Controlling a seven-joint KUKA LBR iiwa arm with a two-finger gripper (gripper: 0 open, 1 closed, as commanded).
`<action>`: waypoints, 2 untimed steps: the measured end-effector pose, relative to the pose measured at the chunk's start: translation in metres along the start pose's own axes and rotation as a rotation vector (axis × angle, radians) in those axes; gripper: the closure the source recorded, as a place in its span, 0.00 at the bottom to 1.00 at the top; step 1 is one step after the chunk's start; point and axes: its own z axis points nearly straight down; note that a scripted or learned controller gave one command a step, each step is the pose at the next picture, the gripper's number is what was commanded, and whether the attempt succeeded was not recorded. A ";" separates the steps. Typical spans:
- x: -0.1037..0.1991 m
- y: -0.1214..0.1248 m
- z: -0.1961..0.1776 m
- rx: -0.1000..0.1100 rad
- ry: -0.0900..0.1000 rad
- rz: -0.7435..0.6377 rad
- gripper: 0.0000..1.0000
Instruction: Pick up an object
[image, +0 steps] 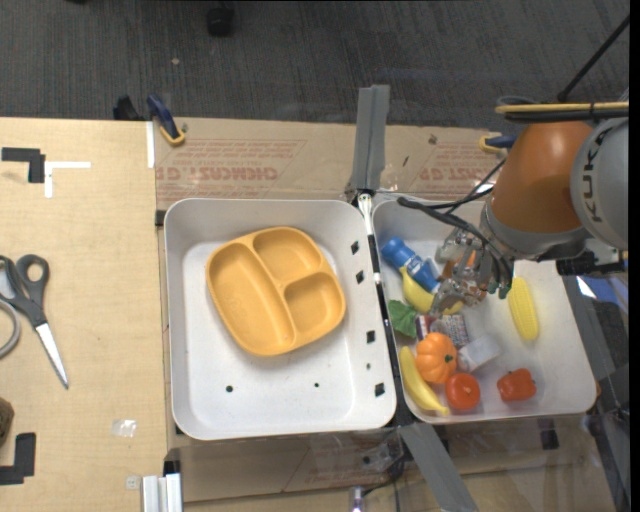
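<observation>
My jaws (462, 290) hang low over the right bin's (580, 400) middle, above crowded toys; whether they're open, I cannot tell. The pumpkin (436, 357) sits just beside the tomato (462, 392), so I risk a pinch that slips.

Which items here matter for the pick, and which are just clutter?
Job: hand, over the right bin; in it, the pumpkin, tomato, corn, banana, blue bottle.

Lying about: divided orange plate in the left bin, scissors, clamp.
</observation>
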 end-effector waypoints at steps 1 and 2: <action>-0.063 -0.028 0.016 0.007 0.035 0.010 0.00; -0.020 -0.051 0.018 0.010 0.046 0.149 0.00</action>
